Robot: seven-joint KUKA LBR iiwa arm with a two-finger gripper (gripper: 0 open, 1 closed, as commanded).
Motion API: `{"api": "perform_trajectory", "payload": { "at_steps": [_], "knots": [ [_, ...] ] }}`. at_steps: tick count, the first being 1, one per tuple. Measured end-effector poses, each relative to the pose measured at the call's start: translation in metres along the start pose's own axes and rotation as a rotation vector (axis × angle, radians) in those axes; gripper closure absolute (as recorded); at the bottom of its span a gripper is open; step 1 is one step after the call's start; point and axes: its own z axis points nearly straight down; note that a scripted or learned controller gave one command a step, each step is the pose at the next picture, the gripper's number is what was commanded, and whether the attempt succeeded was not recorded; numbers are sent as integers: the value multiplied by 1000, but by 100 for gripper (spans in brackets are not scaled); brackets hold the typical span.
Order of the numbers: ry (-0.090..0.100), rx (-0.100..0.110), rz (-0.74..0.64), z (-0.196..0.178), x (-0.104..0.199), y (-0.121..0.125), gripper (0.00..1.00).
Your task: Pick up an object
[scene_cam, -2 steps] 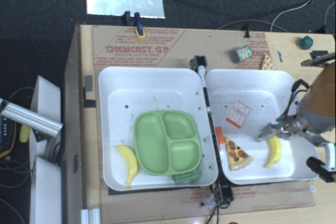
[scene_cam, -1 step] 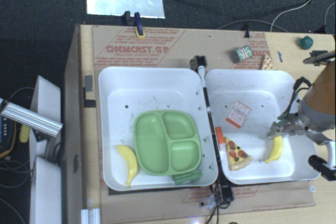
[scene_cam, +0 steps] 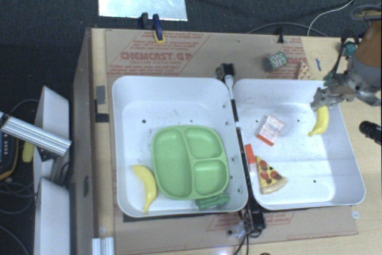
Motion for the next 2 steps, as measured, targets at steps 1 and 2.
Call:
{"api": "perform_trajectory", "payload": {
  "at_steps": [1,2],
  "knots": [
    [3,3,0,-45,95,-26,100],
    [3,5,0,-51,155,-35,100]
  ]
}}
